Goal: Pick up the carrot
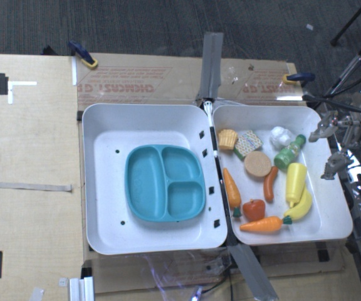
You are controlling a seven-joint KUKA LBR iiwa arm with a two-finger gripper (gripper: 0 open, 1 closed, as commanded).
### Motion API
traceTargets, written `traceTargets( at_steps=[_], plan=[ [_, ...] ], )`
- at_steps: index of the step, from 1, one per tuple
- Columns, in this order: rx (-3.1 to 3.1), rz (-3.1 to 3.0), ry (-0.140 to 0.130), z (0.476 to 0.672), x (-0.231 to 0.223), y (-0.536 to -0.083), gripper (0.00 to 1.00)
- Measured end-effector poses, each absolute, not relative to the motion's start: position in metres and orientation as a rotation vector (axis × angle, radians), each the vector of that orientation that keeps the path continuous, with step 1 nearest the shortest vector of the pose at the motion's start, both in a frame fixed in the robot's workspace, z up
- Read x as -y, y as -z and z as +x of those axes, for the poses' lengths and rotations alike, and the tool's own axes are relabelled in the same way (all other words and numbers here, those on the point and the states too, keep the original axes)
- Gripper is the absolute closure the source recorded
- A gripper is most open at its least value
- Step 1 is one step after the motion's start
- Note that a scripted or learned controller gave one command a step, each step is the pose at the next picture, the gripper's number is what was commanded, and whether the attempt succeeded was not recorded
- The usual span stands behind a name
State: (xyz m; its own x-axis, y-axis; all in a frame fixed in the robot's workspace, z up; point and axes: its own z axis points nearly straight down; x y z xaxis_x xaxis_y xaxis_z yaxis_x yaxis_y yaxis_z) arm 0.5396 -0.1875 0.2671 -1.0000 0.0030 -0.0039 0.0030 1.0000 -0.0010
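Jaws spread, well right of carrot (261,225)

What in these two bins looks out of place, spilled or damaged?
Nothing stands out. The toy foods, including two carrots, lie loosely inside the right bin, none over its rim. The teal plate sits flat in the left bin.

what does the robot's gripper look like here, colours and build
At the view's right edge, beside the right bin, the gripper is bare grey metal: thin angular linkages and brackets with shiny highlights. Dark cables run behind it. No markings are legible.
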Motion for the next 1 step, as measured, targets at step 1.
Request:
traceTargets(
  at_steps=[1],
  plan=[
    [-3.076,-0.622,0.003,0.4934,0.1770,-0.2507,0.00]
  ],
)
